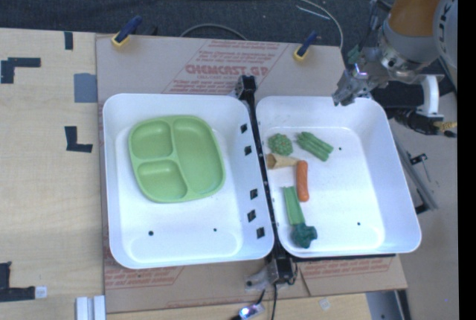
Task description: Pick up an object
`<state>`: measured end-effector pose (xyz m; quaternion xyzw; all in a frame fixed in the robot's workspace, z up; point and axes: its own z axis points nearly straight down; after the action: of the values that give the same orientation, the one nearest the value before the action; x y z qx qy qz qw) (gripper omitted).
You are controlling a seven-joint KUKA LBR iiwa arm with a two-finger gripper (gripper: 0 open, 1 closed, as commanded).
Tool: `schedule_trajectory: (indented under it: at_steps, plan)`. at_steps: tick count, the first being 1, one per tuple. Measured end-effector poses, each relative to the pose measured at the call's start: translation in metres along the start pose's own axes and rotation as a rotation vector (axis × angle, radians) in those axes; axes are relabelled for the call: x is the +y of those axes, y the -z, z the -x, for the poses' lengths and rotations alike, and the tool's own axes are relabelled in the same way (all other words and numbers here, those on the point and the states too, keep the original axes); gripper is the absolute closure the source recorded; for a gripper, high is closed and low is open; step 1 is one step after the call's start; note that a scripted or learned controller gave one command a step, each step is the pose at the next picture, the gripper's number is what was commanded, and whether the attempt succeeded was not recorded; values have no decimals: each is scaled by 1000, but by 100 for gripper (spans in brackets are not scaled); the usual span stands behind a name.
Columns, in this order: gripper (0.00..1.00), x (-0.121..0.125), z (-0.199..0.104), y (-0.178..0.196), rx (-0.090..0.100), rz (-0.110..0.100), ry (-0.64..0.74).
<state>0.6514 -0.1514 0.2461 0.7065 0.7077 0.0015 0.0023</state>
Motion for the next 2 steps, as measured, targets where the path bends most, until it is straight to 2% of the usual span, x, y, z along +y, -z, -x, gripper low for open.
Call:
schedule_trajectory:
  at_steps: [1, 2]
  plan:
    - [100, 0, -1, 1, 1, -6, 0]
    - [100, -6, -56, -13, 2, -8, 4]
